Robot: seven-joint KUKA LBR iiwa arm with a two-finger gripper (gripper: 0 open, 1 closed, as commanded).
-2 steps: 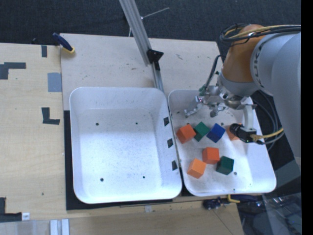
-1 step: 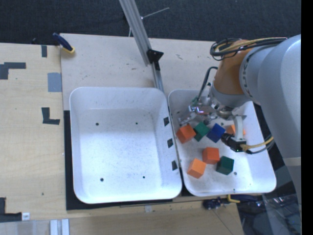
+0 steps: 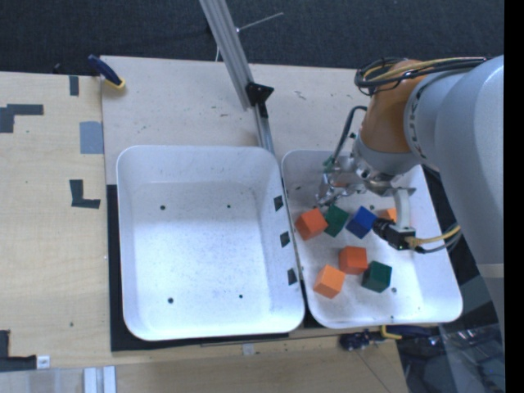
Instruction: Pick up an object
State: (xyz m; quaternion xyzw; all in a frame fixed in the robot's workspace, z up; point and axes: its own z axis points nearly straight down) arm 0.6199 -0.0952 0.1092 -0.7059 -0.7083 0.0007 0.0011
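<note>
near edge: table (image 3: 49, 244) front strip, dark mat under both bins
left bin (image 3: 131, 219): nothing to grab there, just specks on the floor
right bin (image 3: 442, 297): all the blocks are here, arm comes in over its far right
near blocks: light orange block (image 3: 330, 281) nearest, dark green block (image 3: 377, 276) just right of it, orange block (image 3: 354, 259) just behind and between them
mid row: orange-red block (image 3: 310, 223) at left, green block (image 3: 336, 220) touching it, blue block (image 3: 361, 221) just right of the green one
small orange bit (image 3: 390, 215): right of blue, partly hidden by the arm, can't tell what it is
pincer (image 3: 334, 188): low over the far end of the right bin, just behind the mid row; finger state – can't tell, metal parts blur together; nothing seen between them
key relation: green block sits directly on the near side of the pincer, orange-red slightly near-left, blue near-right
judgement: closest candidate is green, but it's wedged against both neighbours, so fingers may land on a neighbour or push the row apart
block axis: cubes, no long axis; green and blue sit turned corner-on to the bin walls
far: metal rail (image 3: 229, 43) runs diagonally from the top down to the gap between bins
far left: blue-and-yellow clamp (image 3: 106, 72) on the table, well away
</note>
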